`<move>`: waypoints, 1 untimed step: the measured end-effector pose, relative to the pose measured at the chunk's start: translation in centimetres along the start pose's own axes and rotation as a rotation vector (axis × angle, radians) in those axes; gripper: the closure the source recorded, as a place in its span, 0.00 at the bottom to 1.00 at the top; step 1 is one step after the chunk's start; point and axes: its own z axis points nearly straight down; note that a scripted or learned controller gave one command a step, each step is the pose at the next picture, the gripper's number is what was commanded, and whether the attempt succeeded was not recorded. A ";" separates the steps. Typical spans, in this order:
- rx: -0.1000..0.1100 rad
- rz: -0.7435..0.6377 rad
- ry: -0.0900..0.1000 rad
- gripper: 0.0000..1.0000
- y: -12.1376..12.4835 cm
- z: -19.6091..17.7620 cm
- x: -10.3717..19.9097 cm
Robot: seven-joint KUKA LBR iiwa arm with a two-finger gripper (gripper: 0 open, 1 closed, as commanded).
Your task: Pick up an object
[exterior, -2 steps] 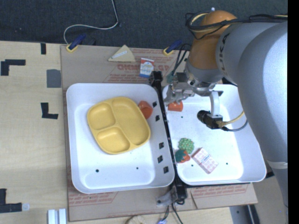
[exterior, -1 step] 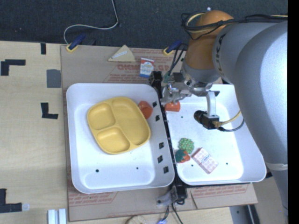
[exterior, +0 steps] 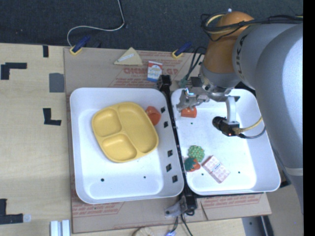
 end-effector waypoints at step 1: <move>0.001 -0.003 0.003 1.00 -3.7 0.0 6.0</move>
